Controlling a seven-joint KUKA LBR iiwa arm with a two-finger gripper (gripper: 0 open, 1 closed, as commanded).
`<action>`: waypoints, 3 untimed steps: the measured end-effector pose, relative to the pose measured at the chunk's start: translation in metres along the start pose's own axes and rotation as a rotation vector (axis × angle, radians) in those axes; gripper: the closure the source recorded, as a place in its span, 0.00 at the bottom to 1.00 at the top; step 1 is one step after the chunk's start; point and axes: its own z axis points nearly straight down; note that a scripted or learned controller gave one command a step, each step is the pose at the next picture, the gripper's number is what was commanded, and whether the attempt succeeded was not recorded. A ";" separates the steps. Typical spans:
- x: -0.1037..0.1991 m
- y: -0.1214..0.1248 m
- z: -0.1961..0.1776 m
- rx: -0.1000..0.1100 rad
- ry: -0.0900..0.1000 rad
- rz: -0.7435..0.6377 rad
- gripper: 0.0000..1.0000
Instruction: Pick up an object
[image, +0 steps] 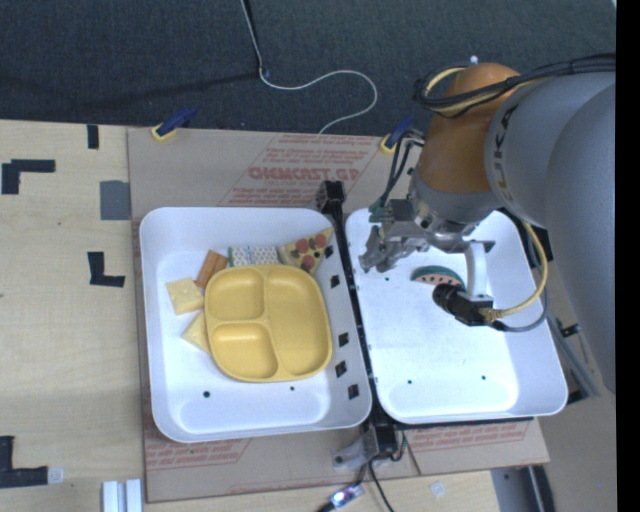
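Left bin (160, 300): a shallow white tray holding a yellow divided plate (268, 322) with three compartments, lying flat and taking up most of the floor.
Pieces around the plate: a pale yellow cracker-like square (184, 295) and a brown strip (210, 267) at its upper left, a speckled flat piece (252, 256) along its top edge, and a small piece with red dots (308, 249) near the bin's upper right corner.
Right bin (450, 385): white, its near half bare.
Watermelon slice (437, 273): a small toy wedge with a green rind, red flesh and dark seeds, lying on the right bin's floor in its far half, partly hidden by the arm.
Arm (470, 140): grey with an orange band, reaching in over the right bin.
Tool (378, 252): grey metal, hanging over the right bin's upper left part, close to the divider and left of the watermelon slice; whether it is wide or narrow I cannot tell.
Dark part with cable (462, 303): just below the slice, a yellow cable looping from it.
Tabletop (60, 300): wood-coloured, with cardboard under the bins.
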 end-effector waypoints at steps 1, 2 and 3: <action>0.060 -0.004 -0.016 -0.002 0.001 -0.002 1.00; 0.108 -0.003 -0.013 0.000 0.000 0.000 1.00; 0.115 -0.007 -0.027 -0.002 0.000 0.003 1.00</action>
